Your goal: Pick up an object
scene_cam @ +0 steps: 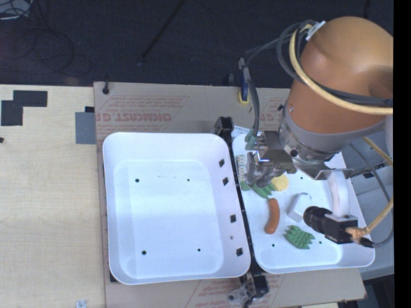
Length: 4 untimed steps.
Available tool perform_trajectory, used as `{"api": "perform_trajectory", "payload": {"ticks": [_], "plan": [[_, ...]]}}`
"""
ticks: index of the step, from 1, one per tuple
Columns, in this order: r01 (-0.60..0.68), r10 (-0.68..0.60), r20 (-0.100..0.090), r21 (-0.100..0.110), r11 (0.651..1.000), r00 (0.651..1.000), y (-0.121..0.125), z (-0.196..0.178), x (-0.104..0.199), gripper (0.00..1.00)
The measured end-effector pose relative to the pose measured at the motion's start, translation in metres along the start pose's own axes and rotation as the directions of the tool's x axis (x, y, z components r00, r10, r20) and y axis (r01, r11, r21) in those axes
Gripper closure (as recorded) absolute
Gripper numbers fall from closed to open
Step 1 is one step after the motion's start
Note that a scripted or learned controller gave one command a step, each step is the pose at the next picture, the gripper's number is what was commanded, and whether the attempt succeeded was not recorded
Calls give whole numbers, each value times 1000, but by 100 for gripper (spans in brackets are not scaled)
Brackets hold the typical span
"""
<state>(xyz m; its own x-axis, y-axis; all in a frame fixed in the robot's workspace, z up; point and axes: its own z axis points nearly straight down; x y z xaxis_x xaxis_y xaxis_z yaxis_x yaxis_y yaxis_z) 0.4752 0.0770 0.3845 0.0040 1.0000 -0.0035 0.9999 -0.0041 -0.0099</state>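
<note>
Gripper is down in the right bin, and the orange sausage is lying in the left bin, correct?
Not quite. The camera view shows the orange sausage in the right bin, just below the gripper, not in the left one. The gripper is indeed down in the right bin.

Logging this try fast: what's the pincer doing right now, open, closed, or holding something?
Pincer: down in the right bin, just over the green item; open or closed cannot be told, and no object is seen between its tips.

You are looking at a robotics lab: a light wood bench (45, 197) carries a cardboard sheet (160, 108) with two white bins (115, 172) clipped together, and loose cables (38, 5) trail over the dark floor behind.
</note>
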Motion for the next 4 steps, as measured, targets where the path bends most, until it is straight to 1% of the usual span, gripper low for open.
{"api": "perform_trajectory", "payload": {"ticks": [1, 2, 3, 4], "plan": [[9, -9, -7, -23, 1000, 1000, 0, -143, 36, 100], [1, -1, 1, 7, 1000, 1000, -1, -9, 5, 100], [8, -8, -5, -17, 1000, 1000, 43, -105, 39, 100], [10, -10, 0, 4, 1000, 1000, 128, 8, 94, 100]]}}
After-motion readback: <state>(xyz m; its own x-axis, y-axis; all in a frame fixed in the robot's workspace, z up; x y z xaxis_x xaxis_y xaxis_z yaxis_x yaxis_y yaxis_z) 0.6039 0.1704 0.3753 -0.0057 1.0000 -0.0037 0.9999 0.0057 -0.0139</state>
